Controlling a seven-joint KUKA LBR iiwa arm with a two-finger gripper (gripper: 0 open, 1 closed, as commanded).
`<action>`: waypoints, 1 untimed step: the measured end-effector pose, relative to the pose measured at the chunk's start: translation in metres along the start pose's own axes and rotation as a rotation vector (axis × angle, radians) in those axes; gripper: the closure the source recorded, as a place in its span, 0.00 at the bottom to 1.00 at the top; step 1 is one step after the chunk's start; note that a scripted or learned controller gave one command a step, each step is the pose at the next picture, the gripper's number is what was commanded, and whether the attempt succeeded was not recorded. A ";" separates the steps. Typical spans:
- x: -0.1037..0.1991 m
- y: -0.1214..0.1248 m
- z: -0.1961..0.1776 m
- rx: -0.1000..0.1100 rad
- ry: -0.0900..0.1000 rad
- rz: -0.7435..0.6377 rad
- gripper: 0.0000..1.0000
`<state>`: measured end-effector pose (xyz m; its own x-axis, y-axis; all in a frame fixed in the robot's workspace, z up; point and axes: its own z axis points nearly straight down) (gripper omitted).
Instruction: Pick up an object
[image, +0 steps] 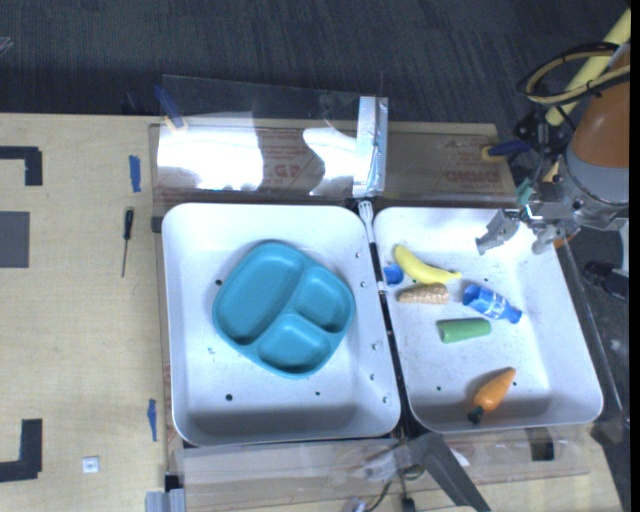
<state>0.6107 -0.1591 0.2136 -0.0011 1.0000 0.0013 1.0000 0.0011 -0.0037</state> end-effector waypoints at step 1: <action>-0.043 0.014 0.114 -0.006 -0.002 -0.162 0.00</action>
<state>0.6240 -0.2020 0.0995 -0.1620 0.9868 -0.0003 0.9868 0.1620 0.0026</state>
